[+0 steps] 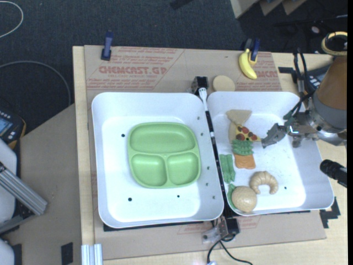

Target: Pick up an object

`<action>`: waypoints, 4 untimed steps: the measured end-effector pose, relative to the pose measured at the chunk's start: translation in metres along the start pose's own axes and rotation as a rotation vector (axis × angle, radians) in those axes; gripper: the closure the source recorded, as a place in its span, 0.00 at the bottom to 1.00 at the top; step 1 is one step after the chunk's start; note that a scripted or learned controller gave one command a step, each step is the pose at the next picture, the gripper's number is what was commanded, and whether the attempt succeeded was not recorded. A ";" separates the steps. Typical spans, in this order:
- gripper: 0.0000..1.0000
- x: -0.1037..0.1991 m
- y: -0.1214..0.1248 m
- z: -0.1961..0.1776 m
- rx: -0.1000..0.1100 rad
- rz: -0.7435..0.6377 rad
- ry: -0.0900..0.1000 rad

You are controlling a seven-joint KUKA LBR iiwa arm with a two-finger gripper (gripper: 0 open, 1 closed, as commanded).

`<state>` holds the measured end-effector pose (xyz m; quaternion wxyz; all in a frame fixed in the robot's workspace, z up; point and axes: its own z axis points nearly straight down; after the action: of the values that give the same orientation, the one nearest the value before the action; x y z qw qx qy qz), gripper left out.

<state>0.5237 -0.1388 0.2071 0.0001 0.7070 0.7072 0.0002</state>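
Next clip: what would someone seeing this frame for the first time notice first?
The big green divided tray lying alone in the left bin draws the eye first. Next comes the cluster of toy food along the right bin's left side: a pizza slice, a carrot, a croissant. The hand hangs just right of the pizza slice, and a banana lies on the bench behind the bins.

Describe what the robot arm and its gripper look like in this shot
The arm comes in from the right as a thick rounded grey body with an orange-brown band above the wrist. Black cables run along its upper side. The gripper is a compact dark grey metal assembly with slim, angular parts tapering toward the food items; its details are too small to make out further.
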 end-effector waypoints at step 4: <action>1.00 0.043 -0.019 0.113 0.000 0.001 0.000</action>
<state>0.5048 -0.0957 0.0941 0.0000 0.7076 0.7066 0.0000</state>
